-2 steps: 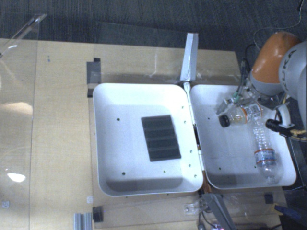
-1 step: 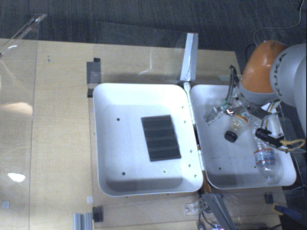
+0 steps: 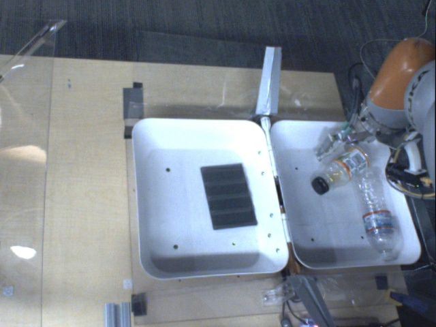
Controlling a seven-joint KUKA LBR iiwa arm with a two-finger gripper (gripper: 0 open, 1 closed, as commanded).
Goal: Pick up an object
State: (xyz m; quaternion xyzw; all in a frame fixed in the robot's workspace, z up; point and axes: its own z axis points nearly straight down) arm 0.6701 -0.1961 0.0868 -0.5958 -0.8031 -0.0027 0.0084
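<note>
**Camera view: pick not done yet**

Gripper (image 3: 338,142) sits over the right bin (image 3: 300,203), jaw state unreadable. Small dark-capped bottle (image 3: 338,172) lies just below it, on the bin floor. Clear plastic bottle (image 3: 376,213) lies beside it. Grasp and lift remain.

The grey arm (image 3: 409,94) reaches in from the right, orange band above the wrist, hand (image 3: 338,140) angled down-left.
</note>
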